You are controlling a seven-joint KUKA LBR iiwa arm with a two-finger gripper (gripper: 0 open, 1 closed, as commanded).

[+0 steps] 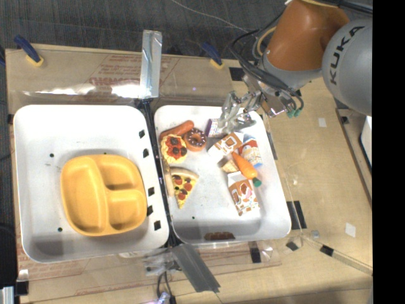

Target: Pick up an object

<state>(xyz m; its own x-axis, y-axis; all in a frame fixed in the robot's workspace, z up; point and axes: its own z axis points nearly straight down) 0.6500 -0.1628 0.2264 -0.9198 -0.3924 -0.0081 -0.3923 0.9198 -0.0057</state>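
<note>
Arm (316, 37) low, wrist angled left

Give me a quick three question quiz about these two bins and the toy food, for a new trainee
1. True or false: the yellow divided tray lies in the left bin.
2. Which lies nearest the right bin's front edge? A) sausage B) pizza slice C) chocolate donut
3. Fill in: the claw is above the right bin's ____ edge (far/near).

Key
1. True.
2. B.
3. Far.
</note>
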